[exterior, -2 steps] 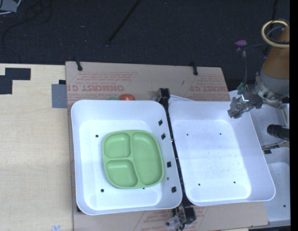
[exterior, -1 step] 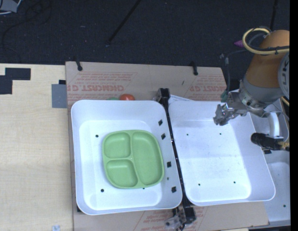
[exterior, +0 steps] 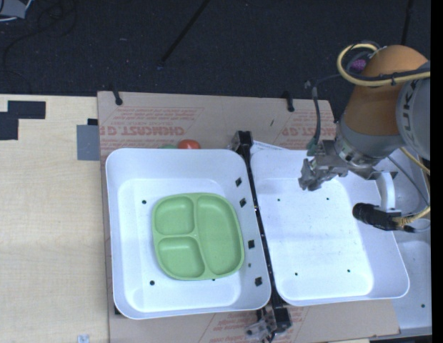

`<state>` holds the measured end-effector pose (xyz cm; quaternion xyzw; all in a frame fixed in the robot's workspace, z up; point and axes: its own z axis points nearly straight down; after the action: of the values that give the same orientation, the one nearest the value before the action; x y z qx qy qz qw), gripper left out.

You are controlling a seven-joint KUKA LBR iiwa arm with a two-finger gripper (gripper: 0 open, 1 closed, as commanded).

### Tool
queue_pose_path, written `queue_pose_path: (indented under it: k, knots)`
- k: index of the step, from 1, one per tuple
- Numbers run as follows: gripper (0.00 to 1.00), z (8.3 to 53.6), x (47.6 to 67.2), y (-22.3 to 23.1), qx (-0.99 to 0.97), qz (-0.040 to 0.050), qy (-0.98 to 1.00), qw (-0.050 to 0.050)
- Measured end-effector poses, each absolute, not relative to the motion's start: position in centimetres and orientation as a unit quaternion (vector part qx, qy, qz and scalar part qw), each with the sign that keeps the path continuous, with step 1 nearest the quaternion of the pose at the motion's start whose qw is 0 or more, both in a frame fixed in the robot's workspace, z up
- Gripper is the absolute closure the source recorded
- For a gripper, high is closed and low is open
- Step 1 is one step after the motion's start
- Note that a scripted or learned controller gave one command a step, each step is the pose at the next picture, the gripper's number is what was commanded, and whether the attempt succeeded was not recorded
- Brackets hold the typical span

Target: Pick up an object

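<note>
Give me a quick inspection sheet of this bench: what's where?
Surface: two white bins side by side, left bin and right bin, on cardboard on a bench.
Job's things: green plate with three compartments, lying flat in the left bin.
Clutter: small red thing behind the left bin's far rim, partly hidden.
Grippers: gripper over the right bin's far part, nothing seen in it.
Cables: yellow loop on the arm; dark cables on the floor.
Surroundings: dark floor beyond the bench.
</note>
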<state>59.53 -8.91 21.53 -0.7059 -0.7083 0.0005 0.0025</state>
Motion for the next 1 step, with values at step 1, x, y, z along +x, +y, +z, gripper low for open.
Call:
queue_pose_path:
  k: [1]
  knots:
    - [1.0, 20.78, 58.29, -4.18, -0.706, 0.0011, -0.708, 0.003]
